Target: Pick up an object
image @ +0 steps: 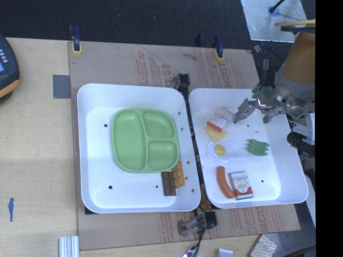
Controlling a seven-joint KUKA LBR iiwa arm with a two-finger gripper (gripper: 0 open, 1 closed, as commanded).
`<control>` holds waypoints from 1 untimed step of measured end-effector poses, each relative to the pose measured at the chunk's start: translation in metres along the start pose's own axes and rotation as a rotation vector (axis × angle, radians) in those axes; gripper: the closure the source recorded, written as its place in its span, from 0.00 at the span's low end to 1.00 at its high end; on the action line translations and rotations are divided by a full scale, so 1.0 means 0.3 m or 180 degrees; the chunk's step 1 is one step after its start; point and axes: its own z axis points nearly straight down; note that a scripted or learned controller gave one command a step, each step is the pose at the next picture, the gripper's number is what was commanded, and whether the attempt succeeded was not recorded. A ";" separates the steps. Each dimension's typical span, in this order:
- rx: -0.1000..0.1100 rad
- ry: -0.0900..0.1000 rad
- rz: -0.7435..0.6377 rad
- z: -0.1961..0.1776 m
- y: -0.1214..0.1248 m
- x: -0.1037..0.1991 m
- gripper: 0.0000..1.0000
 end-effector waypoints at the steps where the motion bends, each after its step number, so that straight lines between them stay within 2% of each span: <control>1: 0.0023 0.0008 -0.0006 0.401 -0.079 0.127 0.00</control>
